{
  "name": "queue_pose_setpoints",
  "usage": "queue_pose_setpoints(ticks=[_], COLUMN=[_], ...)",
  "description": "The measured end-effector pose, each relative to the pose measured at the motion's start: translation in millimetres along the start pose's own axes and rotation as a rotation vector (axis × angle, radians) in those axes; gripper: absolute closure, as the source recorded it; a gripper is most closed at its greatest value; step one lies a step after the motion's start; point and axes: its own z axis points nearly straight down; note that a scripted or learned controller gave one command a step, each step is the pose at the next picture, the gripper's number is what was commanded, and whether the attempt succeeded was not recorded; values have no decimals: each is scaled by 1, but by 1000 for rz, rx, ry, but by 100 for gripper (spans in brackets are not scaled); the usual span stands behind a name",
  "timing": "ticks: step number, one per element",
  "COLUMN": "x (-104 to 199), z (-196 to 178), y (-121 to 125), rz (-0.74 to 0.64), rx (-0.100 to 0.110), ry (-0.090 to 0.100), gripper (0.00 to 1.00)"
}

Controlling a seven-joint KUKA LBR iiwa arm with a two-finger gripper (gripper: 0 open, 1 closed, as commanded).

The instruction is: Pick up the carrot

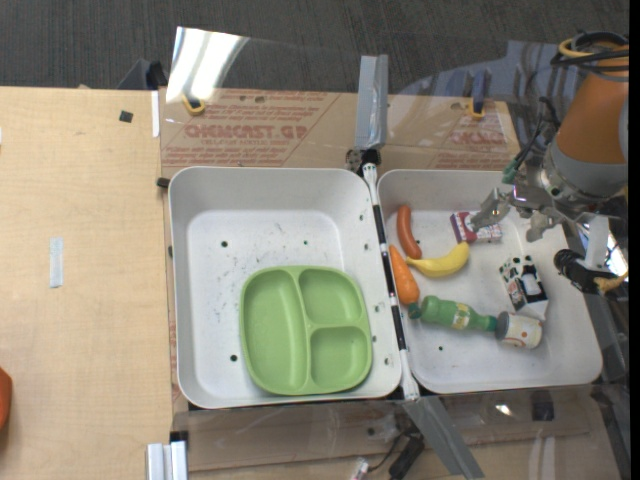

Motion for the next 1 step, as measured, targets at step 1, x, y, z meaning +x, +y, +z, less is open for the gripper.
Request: queue_pose_setpoints(ticks=[1], x=[37], z=[72], y=[14], rz=[-105], rx=[-1], ry=[0], gripper=[0])
